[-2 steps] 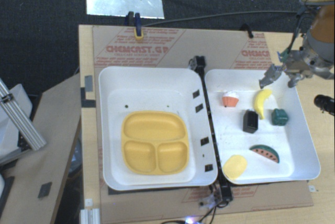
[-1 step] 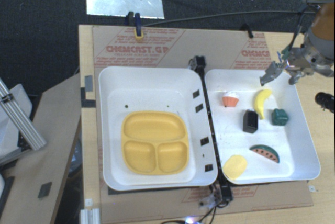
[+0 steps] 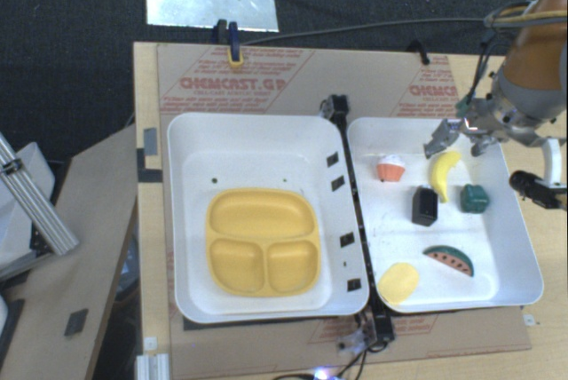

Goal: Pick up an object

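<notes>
Currently my two-finger gripper [image 3: 459, 135] hangs open, empty, at twelve o'clock of the curved yellow plastic banana [image 3: 443, 173] in the right white bin [image 3: 524, 281]. Likely light, stiff, slick; pinch mid-body across the curve.

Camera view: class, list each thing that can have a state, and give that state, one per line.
Gripper: open, above the right bin's far edge, holding nothing.
Yellow tray: right way up in the left bin, compartments bare.
Banana: lying flat.
Cupcake: upright.
Watermelon slice: lying flat.
</notes>
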### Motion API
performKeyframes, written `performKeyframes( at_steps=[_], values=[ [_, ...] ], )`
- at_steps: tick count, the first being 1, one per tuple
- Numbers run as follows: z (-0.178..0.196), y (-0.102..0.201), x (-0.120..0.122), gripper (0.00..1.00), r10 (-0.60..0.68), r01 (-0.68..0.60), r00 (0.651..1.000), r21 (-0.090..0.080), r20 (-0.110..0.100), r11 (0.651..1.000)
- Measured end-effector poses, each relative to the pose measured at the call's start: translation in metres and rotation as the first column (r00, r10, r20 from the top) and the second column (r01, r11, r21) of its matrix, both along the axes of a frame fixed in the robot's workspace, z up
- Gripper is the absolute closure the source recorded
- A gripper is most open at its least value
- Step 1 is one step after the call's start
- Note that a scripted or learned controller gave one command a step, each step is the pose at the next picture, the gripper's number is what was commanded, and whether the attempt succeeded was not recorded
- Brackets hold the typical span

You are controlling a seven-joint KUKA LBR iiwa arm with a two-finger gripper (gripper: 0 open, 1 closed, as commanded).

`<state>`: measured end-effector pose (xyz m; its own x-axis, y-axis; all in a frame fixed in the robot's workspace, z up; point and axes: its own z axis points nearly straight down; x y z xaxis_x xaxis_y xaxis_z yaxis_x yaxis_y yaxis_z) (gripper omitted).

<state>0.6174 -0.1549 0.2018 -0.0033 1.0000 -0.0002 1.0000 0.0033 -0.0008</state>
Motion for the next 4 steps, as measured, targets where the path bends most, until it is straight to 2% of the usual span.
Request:
performKeyframes(
  at_steps=[2, 3, 4],
  values=[
    [-0.089, -0.008, -0.005, 0.0, -0.002, 0.002, 1.0, 0.0, -0.001, 1.0],
    [-0.076, -0.008, -0.004, 1.0, -0.002, 0.002, 1.0, -0.002, 0.006, 1.0],
    [-0.02, -0.017, 0.004, 1.0, 0.0, 0.0, 1.0, -0.002, 0.008, 1.0]
  ],
)
